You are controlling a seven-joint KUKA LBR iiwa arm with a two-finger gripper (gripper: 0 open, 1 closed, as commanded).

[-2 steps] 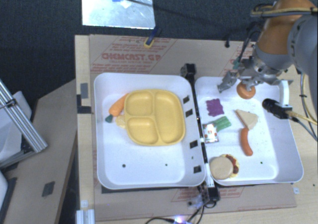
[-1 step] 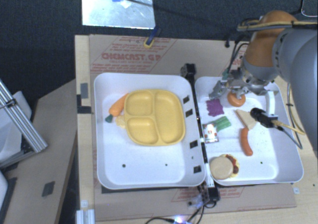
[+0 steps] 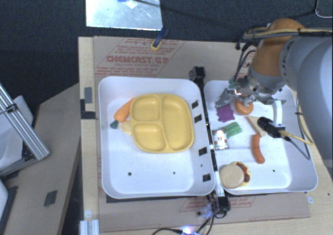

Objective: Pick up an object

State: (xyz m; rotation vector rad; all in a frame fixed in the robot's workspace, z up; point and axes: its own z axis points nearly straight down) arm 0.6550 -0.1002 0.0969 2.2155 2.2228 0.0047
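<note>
The purple toy piece, judged the likeliest pick because it is sitting closest under the gripper, is lying flat in the upper left part of the right bin, near the divider between the two bins.

Starting at the left, the left bin, shallow, white and smooth with rounded corners, is holding a plastic carrot, orange with a green tip, which is lying at a slant against the edge of a yellow divided plate. The plate is glossy, squarish with soft corners, and its three compartments are facing up, bare.

Moving into the right bin, a small white and red toy is resting just below a green, ridged oblong piece, which is nearly touching the purple piece. A toy burger, a round tan bun, is sitting at the bin's front edge. An orange round slice is lying just right of the purple piece, and a reddish sausage is lying well apart from both, lower down.

The gripper is hanging low over the purple piece and the slice, reaching in from the right; whether it is spread or pressed together cannot be told, and nothing is showing held in it.
</note>
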